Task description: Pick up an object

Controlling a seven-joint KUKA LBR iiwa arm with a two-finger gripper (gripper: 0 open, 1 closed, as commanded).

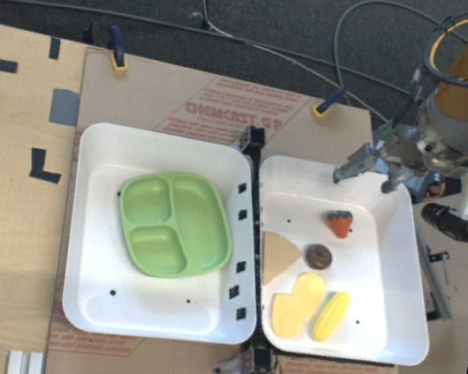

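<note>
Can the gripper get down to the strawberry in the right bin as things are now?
Probably yes. The gripper hangs open above the right bin's far edge, and the strawberry lies apart from the other items, uncovered.

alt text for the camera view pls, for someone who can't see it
A grey robot arm's open gripper hovers above the far edge of the right bin, holding nothing. That bin contains a toy strawberry, a brown cookie, a tan wedge, a pale yellow piece and a corn cob. The left bin holds a green divided plate.
</note>
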